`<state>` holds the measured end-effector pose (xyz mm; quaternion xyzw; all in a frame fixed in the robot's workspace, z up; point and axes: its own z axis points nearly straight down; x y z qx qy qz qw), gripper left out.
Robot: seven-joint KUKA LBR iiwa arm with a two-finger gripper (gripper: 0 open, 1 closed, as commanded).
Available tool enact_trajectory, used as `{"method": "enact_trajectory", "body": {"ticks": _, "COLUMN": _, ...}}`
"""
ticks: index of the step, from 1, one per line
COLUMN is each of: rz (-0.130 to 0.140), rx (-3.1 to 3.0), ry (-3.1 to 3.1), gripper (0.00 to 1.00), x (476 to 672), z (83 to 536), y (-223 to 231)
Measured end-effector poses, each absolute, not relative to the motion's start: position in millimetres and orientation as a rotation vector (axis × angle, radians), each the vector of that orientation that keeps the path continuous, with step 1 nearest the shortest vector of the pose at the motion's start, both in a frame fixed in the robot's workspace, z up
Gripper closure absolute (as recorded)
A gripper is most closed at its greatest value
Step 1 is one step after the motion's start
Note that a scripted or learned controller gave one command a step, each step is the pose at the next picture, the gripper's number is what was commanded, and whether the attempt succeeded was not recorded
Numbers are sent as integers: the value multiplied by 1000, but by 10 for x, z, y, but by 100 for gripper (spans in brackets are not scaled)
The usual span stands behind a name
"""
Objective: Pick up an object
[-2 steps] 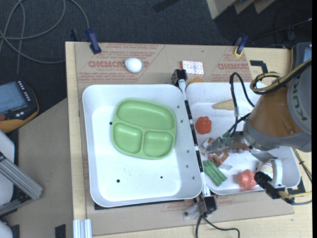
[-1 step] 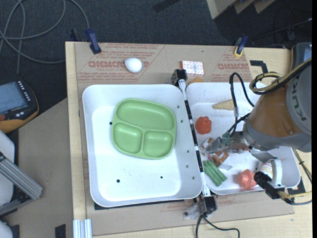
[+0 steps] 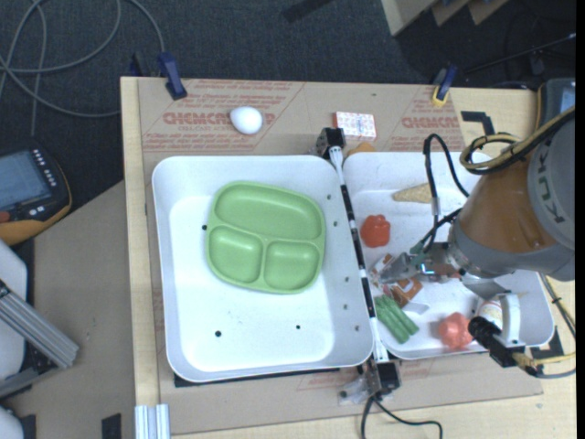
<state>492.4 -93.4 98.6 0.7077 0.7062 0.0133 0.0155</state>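
Pincer (image 3: 399, 271) low in right bin (image 3: 539, 332), grip state unclear; red pepper (image 3: 375, 230) above, green pod (image 3: 395, 319) below, pink object (image 3: 455, 330) lower right.

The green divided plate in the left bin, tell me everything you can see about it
The green divided plate is pale green and looks like smooth moulded plastic, a rounded rectangle with three compartments: one long one along the far side and two smaller ones nearer the camera. It lies flat, face up, slightly rotated, on the floor of the left bin, towards the far half. Nothing rests in it, and the gripper is away in the right bin.
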Motion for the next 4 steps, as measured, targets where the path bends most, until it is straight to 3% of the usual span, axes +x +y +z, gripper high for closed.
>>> {"method": "enact_trajectory", "body": {"ticks": 3, "rz": 31, "rx": 2207, "ry": 2208, "gripper": 0, "x": 4969, "z": 984, "y": -943}}
{"method": "enact_trajectory", "body": {"ticks": 4, "rz": 42, "rx": 2201, "ry": 2198, "gripper": 0, "x": 4926, "z": 985, "y": -936}}
